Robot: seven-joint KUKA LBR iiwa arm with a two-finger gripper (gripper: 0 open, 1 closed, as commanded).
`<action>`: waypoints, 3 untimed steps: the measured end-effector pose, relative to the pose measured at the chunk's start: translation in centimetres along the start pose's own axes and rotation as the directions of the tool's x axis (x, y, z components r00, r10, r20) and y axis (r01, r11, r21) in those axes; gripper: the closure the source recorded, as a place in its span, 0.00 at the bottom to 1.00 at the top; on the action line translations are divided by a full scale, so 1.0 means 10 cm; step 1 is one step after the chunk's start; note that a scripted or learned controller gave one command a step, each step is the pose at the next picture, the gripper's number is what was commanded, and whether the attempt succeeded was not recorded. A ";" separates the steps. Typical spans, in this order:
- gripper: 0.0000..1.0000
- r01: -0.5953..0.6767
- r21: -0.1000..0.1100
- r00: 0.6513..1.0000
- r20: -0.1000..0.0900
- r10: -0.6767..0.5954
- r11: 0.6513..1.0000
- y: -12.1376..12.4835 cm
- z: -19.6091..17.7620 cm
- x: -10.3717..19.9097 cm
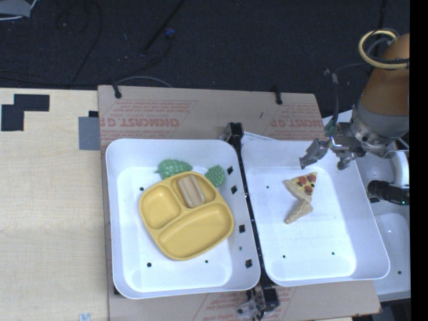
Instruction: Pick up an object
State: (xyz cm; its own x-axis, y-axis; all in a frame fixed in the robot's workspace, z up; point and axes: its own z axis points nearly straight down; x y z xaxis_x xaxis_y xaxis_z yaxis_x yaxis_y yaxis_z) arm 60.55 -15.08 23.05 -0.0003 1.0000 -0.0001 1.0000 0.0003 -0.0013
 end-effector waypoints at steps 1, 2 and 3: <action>0.00 0.000 0.005 1.000 -0.001 0.000 1.000 0.04 0.45 -0.04; 0.00 -0.001 0.007 1.000 -0.002 0.001 1.000 -0.02 1.08 -0.05; 0.00 -0.001 0.005 1.000 -0.001 0.001 1.000 -0.03 1.45 -0.05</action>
State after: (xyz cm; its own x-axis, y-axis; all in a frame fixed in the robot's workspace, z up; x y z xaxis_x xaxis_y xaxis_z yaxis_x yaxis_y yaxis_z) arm 60.23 -15.55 8.54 0.0004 1.0000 0.0008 1.0000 -0.0004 -0.0059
